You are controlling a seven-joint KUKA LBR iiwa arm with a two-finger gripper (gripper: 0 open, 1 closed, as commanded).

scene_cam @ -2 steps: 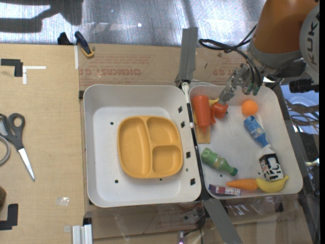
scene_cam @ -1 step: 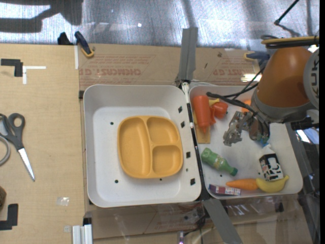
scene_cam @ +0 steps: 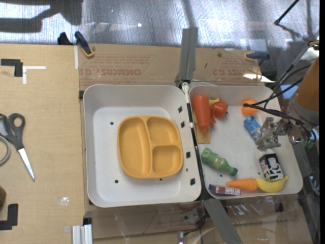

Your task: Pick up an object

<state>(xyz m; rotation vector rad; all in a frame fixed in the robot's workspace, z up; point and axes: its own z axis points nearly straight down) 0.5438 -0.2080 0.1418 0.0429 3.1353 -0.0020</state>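
Blue bottle [scene_cam: 252, 127] sits right beside my gripper [scene_cam: 267, 138], just up-left, long axis slanting toward me; honestly can't tell my finger state.

Right bin [scene_cam: 231, 136] contents: red bottle [scene_cam: 202, 111] lying along left wall, green bottle [scene_cam: 218, 162] tilted mid-bin, blue packet [scene_cam: 252, 126] toward right. Carrot [scene_cam: 242, 185], banana [scene_cam: 272, 184] and black-and-white can [scene_cam: 270, 167] cluster at near right corner.

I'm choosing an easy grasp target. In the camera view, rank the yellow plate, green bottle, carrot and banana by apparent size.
1. Yellow plate, by far the largest.
2. Green bottle, carrot and banana look too alike to rank.
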